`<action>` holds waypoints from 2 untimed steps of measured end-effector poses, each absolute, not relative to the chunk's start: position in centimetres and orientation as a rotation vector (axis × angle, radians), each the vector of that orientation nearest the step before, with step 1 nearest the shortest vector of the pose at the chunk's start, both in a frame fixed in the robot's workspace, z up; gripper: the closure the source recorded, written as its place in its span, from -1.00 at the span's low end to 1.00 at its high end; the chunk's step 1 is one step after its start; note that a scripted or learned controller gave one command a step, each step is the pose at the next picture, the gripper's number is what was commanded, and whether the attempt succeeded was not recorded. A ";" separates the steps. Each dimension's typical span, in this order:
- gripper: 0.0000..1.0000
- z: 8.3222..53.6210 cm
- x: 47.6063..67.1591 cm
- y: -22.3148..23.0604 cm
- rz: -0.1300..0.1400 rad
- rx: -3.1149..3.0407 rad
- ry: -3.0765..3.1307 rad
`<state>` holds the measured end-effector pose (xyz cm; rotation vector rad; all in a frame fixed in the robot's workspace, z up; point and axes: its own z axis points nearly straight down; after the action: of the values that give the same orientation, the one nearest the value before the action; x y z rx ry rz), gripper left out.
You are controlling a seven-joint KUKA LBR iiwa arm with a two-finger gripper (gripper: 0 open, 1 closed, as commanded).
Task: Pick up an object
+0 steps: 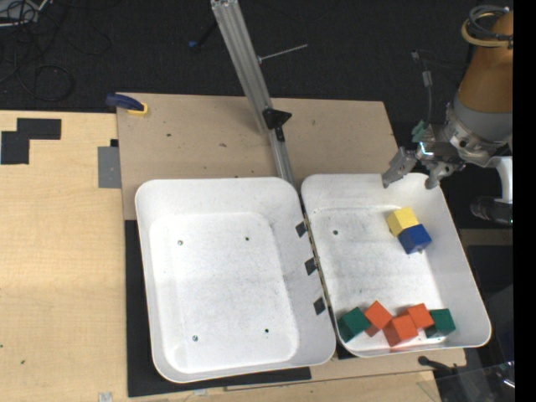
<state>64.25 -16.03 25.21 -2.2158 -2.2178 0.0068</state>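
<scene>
So we're at the approach step: claw (416, 172) spread apart, holding nothing, at the far rim of the right bin (469, 283). The yellow block (402, 219) and blue block (414, 239) sit just nearer. Next: descend and centre over one block.

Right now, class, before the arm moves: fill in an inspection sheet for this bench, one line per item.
Surface: tan bench board bearing two shallow white bins, left bin and right bin.
Job's things: yellow block touching blue block; orange and green blocks clustered at the right bin's near edge.
Clutter: blue-and-yellow clamp at the board's far left corner.
Gripper: gripper open, over the right bin's far rim, holding nothing.
Cables: dark cables on the floor, top left.
Surroundings: slanted aluminium rail behind the bins.
</scene>
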 end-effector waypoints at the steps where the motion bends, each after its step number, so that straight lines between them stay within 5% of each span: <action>1: -1.00 25.5 64.3 -16.0 0.004 -2.215 -2.224; 2: -1.00 19.6 65.0 -15.3 0.007 -2.211 -2.223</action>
<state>65.02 -15.28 19.60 -2.2108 -2.2226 0.0067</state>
